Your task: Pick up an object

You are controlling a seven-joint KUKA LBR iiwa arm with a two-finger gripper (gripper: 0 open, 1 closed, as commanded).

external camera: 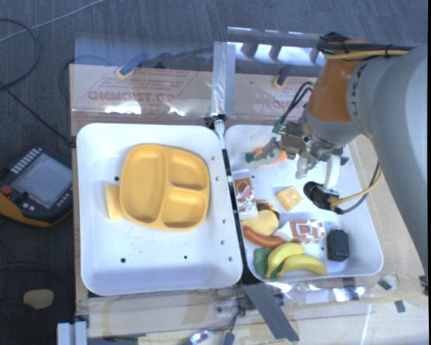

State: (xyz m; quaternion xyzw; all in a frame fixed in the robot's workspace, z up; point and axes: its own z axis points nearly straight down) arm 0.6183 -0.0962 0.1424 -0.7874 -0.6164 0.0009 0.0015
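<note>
camera view has the gripper [310,161] low over the upper part of the right bin [365,230], wrist pointing down, with nothing that i can see held in it; whether the claw is spread or pressed together i cannot tell from this angle. the things to pick all lie in that bin: a pale yellow cheese wedge [288,197] just below the gripper and clear of its neighbours, a small orange and green piece [261,153] beside it toward the dividing wall, and lower down a crowded cluster of bananas [296,260], a red sausage [263,238], a red and white box [307,230] and a black block [337,244]. the left bin [100,254] holds a yellow divided plate [163,186], well apart from the arm. i judge the approach is in hand and no grasp is made yet. the wedge looks the best target: isolated, close, flat-sided. centre over it, line the closing direction across its narrow faces, descend straight to near the bin floor, then close. avoid the cluster, where touching items could get nudged or pinched together
</note>
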